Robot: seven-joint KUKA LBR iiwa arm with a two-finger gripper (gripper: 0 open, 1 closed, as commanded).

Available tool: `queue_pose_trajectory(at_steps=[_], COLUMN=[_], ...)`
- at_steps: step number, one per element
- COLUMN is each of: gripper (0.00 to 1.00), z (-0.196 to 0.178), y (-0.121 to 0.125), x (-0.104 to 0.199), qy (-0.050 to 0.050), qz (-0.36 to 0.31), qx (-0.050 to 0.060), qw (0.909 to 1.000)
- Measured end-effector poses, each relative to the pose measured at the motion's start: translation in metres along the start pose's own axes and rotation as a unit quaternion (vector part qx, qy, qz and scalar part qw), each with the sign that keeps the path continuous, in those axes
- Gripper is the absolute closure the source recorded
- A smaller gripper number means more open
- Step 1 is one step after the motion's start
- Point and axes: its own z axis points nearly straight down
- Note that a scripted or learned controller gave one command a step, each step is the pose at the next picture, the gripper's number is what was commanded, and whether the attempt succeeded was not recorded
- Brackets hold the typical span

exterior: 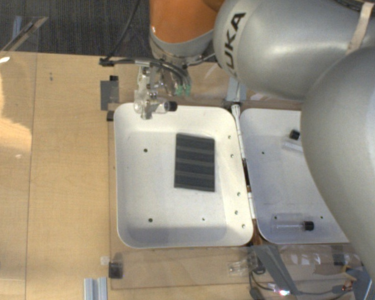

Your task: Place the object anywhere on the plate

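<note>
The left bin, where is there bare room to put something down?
In the left bin, bare white floor runs left of the dark ribbed plate, below it to the front wall, and in a narrower strip on its right. The far-left corner is crowded: the gripper hangs there.

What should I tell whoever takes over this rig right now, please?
Gripper: hovering over the far left corner of the left bin; I cannot tell whether it is open or shut, and nothing is visibly held.
Things: a dark ribbed slab lies flat mid left bin. The right bin has two small clear, dark-capped items.
Done: no placement visible.
Left: I cannot identify the object or the plate with confidence; confirm both, then grasp and place.
</note>
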Motion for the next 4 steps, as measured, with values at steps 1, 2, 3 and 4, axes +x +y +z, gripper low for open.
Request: queue_pose_trajectory(at_steps=[1, 2, 3, 4], gripper=[1.00, 1.00, 1.00, 1.00], z=[0.062, 0.011, 0.054, 0.048], y=[0.001, 0.001, 0.000, -0.001], x=[0.001, 0.000, 0.001, 0.001], qy=[0.001, -0.001, 0.001, 0.001], qz=[-0.041, -0.107, 0.028, 0.209], qx=[0.000, 0.000, 0.000, 0.001], qw=[0.9992, 0.9942, 0.9996, 0.9778])
